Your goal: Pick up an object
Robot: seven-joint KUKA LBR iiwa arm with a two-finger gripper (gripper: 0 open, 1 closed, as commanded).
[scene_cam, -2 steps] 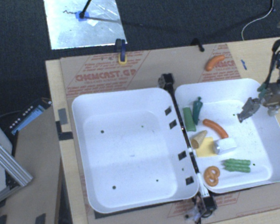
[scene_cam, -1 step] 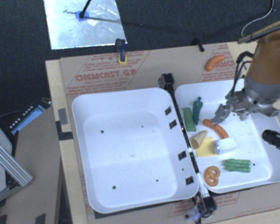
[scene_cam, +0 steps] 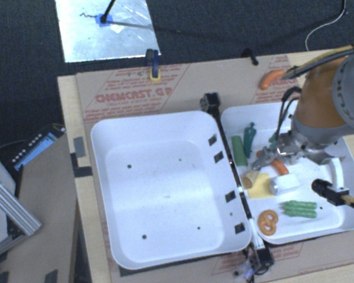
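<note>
A: Those 2 bins (scene_cam: 156, 134)?
B: Smooth white plastic with a slight sheen.
A: And beneath them?
B: Matt brown cardboard sheet (scene_cam: 220, 76) with red print; the foil panel (scene_cam: 105, 23) behind looks shiny and wrinkled.

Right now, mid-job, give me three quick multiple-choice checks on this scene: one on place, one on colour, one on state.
1. The end effector is over:
A. the left bin
B. the right bin
C. the bare bench

2. The pretzel is:
A. blue
B. green
C. orange-brown

3. The white block is:
A. lying in the right bin
B. lifted above the bench
C. lying in the left bin

Answers: 1 B, it hangs above the items on the right. 2 C, orange-brown against white. 3 A, it rests beside the yellow piece.
</note>
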